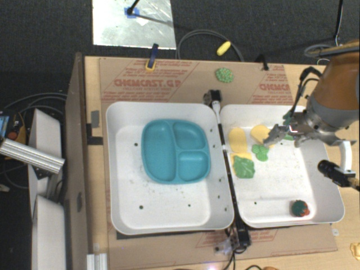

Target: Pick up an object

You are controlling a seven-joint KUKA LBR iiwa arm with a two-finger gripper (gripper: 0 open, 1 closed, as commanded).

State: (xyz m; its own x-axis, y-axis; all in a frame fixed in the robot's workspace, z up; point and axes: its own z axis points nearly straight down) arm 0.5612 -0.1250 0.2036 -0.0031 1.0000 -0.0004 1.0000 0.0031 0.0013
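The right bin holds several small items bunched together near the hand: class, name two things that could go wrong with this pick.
1. The yellow pieces and green pieces in the right bin lie bunched together, so the hand may nudge or catch a neighbour rather than one item.
2. They sit near the divider between the bins, so a sideways push could wedge them against it.

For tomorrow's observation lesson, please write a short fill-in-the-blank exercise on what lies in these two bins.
1. The blue divided plate lies in the ____ bin of the camera view.
2. The right bin holds yellow and ____ soft pieces near its left wall.
3. The small round object sits near the right bin's ____ right corner.
4. The arm's hand is over the ____ bin.

Missing words: left; green; lower; right
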